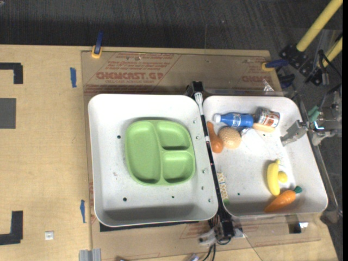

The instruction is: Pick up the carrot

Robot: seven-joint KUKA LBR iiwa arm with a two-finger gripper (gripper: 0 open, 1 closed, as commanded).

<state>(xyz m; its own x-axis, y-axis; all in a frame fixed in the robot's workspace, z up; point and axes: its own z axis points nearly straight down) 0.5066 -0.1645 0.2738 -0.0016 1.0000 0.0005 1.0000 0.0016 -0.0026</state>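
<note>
The carrot (pixel 281 200) is orange with a green top and lies flat in the front right corner of the right bin (pixel 244 200), its green end pointing right. A yellow banana (pixel 273 178) lies just above it, nearly touching. My gripper (pixel 299 129) shows as a grey shape at the right bin's right rim, well behind the carrot and apart from it. Nothing is seen in it.
At the back of the right bin lie a blue bottle (pixel 235 119), a small can (pixel 267 118), a tan round item (pixel 230 137) and an orange item (pixel 216 144). The left bin (pixel 109 194) holds a green divided plate (pixel 160 151).
</note>
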